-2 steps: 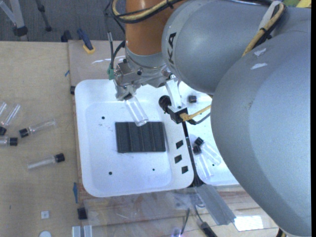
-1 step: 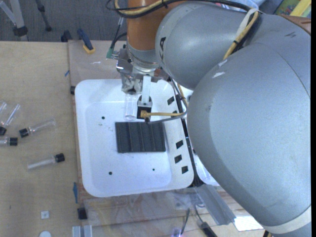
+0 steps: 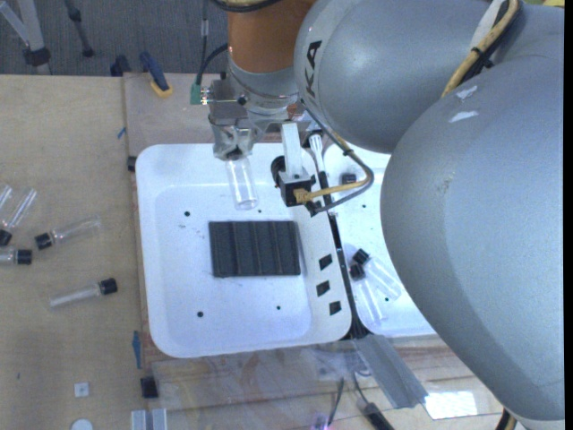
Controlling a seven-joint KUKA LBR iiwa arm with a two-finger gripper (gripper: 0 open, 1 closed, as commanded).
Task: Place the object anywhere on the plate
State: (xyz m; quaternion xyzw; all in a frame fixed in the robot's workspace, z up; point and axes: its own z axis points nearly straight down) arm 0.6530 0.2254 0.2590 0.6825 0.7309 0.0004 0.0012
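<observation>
A tan counter (image 3: pixel 63 150) carries 2 shallow white bins; the left bin (image 3: pixel 170 330) holds a dark ribbed plate (image 3: pixel 255 248), and loose vials lie on the counter to the left. The hand (image 3: pixel 240 155) pinches a clear vial (image 3: pixel 243 186) at its top. The vial hangs nearly upright, long axis vertical, transparent and glassy, just above the plate's upper edge.

The bench (image 3: pixel 63 150) carries two white bins (image 3: pixel 170 195) (side by side) and scattered clear vials (image 3: pixel 81 291).
</observation>
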